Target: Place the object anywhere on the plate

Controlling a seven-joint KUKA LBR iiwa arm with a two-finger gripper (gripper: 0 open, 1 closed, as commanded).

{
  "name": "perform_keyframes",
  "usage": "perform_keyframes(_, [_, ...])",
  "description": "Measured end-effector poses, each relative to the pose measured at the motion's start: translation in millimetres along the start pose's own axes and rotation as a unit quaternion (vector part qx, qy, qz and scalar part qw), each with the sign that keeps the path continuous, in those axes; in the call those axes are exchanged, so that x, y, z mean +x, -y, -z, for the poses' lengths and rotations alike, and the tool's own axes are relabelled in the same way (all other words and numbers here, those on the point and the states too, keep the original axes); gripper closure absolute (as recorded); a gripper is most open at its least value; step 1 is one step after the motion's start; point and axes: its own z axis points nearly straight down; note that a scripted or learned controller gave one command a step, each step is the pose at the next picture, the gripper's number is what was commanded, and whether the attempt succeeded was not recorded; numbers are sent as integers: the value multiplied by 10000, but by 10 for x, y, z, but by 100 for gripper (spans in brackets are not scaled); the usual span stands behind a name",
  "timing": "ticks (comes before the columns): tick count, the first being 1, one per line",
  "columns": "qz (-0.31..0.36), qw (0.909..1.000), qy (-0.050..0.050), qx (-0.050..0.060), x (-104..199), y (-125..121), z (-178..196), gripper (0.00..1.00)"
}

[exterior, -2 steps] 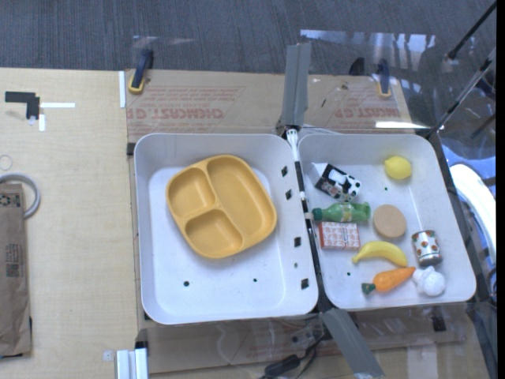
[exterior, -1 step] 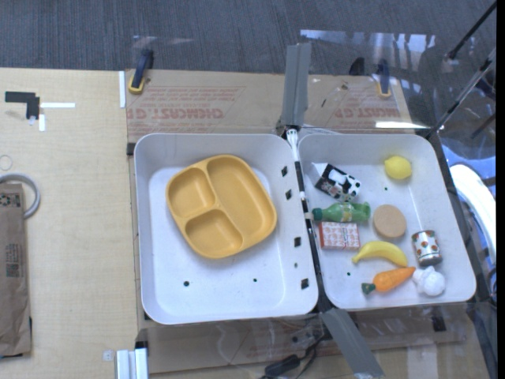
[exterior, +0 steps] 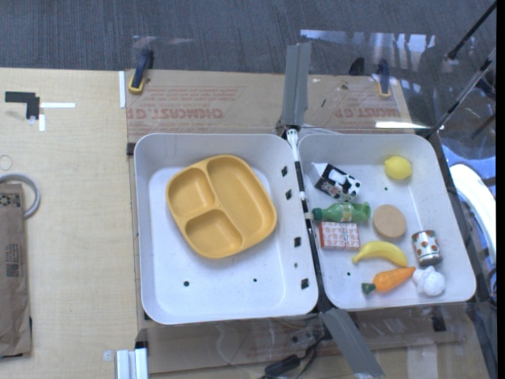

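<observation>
At left, white bin [exterior: 158, 290]: holds a yellow three-compartment plate [exterior: 221, 205].
Right bin [exterior: 454, 235]: green bottle [exterior: 342, 212], red box [exterior: 338, 234], banana [exterior: 379, 252], carrot [exterior: 389, 279], lemon [exterior: 398, 167], small can [exterior: 426, 247]; all apart from the plate.

Left bin [exterior: 158, 290]: yellow plate [exterior: 221, 205].
Right bin [exterior: 450, 204]: lemon [exterior: 398, 167], bottle [exterior: 342, 212], banana [exterior: 379, 252], carrot [exterior: 389, 279], can [exterior: 426, 247].
</observation>
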Motion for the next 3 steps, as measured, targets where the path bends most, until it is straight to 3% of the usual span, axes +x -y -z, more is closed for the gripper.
perform_keyframes(3, [-5, 10000, -23, 0, 89, 43, -17, 0])
